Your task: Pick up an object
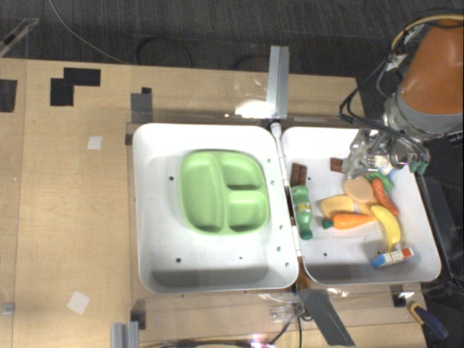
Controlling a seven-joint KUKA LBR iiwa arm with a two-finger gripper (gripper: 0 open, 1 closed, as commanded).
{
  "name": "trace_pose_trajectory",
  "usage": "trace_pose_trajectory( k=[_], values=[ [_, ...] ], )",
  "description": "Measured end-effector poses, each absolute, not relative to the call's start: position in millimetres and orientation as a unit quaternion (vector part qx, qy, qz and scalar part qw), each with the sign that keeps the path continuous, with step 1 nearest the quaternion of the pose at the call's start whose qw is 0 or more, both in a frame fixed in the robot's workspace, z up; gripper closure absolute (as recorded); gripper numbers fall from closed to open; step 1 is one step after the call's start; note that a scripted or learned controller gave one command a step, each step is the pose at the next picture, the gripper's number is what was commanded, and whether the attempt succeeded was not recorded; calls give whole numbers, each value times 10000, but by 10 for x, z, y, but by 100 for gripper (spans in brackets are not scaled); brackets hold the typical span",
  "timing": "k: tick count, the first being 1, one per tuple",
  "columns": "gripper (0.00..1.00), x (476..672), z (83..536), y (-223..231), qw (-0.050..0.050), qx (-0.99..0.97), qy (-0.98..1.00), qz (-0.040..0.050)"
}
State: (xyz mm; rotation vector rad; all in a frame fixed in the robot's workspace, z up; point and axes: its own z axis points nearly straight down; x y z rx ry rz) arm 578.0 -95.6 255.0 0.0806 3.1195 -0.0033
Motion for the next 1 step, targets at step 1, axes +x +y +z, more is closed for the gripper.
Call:
trace_pose_trajectory(
  k=[1],
  values=[
    [0,5762,2500,-951,55,257,9997,-3]
  ],
)
